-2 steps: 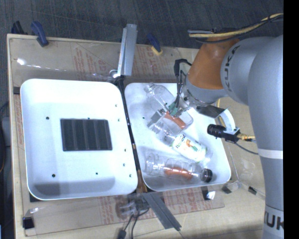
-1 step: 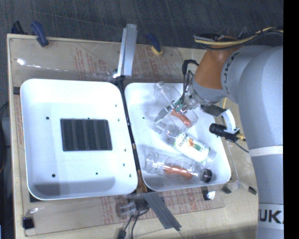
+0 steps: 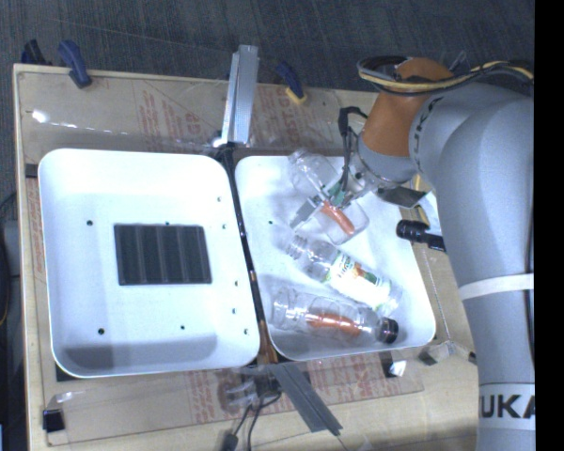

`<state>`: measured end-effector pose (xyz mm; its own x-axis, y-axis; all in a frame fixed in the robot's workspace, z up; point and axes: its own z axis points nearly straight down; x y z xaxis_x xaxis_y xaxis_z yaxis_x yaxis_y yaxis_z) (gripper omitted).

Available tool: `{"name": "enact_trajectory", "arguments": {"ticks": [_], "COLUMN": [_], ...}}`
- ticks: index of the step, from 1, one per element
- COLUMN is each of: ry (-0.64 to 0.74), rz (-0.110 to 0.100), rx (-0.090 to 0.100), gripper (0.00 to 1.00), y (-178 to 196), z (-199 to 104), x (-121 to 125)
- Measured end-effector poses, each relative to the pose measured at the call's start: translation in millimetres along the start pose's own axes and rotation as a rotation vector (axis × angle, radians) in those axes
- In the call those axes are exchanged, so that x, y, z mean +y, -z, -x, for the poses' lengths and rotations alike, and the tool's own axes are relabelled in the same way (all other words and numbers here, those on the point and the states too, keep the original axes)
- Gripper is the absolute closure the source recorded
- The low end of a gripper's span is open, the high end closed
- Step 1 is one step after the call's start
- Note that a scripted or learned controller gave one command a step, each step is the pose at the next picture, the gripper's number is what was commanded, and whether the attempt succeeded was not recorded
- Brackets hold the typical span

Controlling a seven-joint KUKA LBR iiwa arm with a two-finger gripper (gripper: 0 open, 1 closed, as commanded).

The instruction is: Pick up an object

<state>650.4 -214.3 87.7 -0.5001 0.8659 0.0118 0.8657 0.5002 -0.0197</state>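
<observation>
This is a robotics lab or test cell. A grey industrial arm (image 3: 479, 205) reaches over a plywood bench (image 3: 122, 97) set on dark carpet. Two white bins (image 3: 66, 195) sit side by side, fixed in place, with blue clamps (image 3: 73, 62) gripping the board's far edge and cables (image 3: 240, 426) trailing off the front.

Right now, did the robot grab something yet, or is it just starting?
Done: the arm has reached into the right bin and its gripper is low over the top clear bottle. In hand: I can't tell if anything is gripped; no object looks raised. Left: closing on one and lifting it. The labelled bottle and the black-capped bottle lie on the floor of that bin.
</observation>
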Motion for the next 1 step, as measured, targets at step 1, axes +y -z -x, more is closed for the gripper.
{"name": "enact_trajectory", "arguments": {"ticks": [1], "ry": [0.008], "rz": [0.000], "rx": [0.001], "gripper": [1.00], "y": [9.6], "z": [-1.9], "x": [2.4]}}
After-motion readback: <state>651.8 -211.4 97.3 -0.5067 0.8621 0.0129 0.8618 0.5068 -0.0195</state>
